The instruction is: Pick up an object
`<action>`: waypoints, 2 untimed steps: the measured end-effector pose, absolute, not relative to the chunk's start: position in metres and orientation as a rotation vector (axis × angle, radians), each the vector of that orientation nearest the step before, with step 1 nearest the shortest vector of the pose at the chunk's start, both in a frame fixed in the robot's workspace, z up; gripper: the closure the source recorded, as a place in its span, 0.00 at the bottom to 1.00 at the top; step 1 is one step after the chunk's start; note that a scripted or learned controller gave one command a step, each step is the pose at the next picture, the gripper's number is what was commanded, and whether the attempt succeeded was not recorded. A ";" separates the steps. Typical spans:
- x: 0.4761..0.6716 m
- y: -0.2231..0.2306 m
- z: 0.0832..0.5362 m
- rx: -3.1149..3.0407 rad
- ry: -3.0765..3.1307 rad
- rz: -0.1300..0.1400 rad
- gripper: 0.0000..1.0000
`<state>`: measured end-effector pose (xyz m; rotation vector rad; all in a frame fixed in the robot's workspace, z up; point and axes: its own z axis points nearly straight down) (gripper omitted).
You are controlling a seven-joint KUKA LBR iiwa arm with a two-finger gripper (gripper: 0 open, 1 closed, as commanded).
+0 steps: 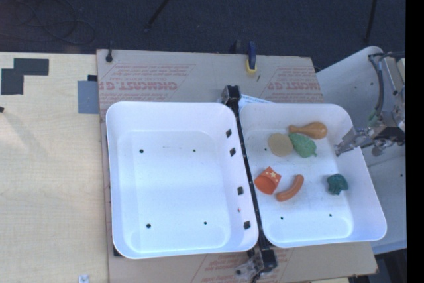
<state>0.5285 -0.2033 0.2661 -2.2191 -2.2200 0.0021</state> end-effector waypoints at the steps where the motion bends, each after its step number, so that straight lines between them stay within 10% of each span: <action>1: 0.528 -0.204 0.276 -2.217 -2.220 0.003 1.00; 2: 0.474 -0.206 0.294 -2.218 -2.219 0.002 1.00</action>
